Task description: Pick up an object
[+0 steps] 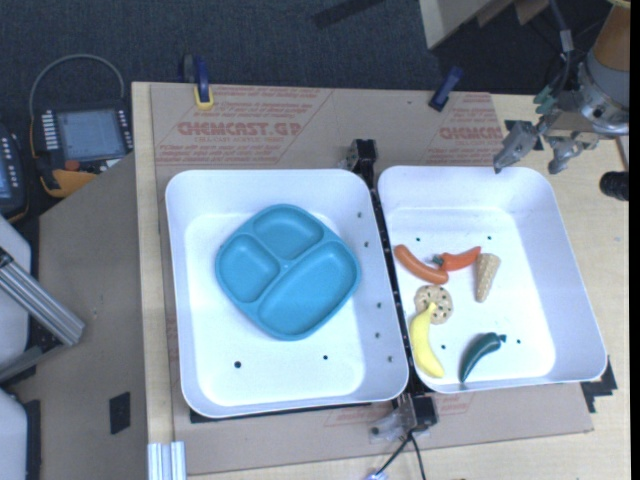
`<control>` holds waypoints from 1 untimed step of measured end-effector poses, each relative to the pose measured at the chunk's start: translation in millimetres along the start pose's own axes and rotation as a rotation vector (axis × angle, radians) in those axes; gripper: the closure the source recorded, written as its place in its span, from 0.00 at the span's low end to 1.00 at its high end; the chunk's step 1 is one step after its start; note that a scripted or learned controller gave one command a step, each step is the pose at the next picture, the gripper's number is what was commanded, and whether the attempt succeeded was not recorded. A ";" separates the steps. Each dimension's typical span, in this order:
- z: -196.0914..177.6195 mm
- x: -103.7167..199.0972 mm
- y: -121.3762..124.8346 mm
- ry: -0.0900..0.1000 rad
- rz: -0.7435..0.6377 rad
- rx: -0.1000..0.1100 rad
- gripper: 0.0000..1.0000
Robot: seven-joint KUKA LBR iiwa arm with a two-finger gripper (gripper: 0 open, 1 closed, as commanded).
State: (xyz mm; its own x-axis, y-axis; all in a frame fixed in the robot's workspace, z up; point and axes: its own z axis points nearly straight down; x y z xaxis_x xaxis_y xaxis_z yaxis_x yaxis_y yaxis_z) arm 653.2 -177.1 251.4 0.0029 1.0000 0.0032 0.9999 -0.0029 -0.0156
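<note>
Camera view, read from left to right, is taken up first by the left bin point(185, 298), in which a blue divided plate point(288, 283) lies near the middle, well apart from the arm. Across the divider, the right bin point(560, 268) is seen to carry the loose items, gathered in its lower middle part: an orange sausage-like piece point(418, 264) touching a red chilli point(460, 259), a round speckled cookie point(433, 302) just below them, a yellow banana point(426, 345) whose long axis runs roughly from the cookie toward the bin's near edge, a pale cone point(486, 275) lying nearly upright in the frame to the right of the chilli, and a dark green pepper point(481, 354) slanted near the front wall. Furthest right and highest in the frame, the hand point(535, 148) is held above the far rim of the right bin, over the worktop point(300, 128) edge rather than over any item; its fingers point(508, 151) appear spread apart, with nothing between them. Every candidate object is therefore judged to lie down-frame and to the left of the hand, the cone and chilli being nearest. A descent is judged to require travel toward the bin's centre first, and the elongated items would have to be approached with the fingers set across their long axes.
</note>
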 end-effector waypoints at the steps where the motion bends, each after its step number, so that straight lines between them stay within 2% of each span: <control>1: -9.2 0.8 2.2 -0.003 -0.003 -0.014 0.00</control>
State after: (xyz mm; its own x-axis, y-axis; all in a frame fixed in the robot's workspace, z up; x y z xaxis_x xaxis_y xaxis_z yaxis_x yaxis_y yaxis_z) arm 655.6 -176.3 260.6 -0.0004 1.0000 0.0003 1.0000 0.0004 -0.0011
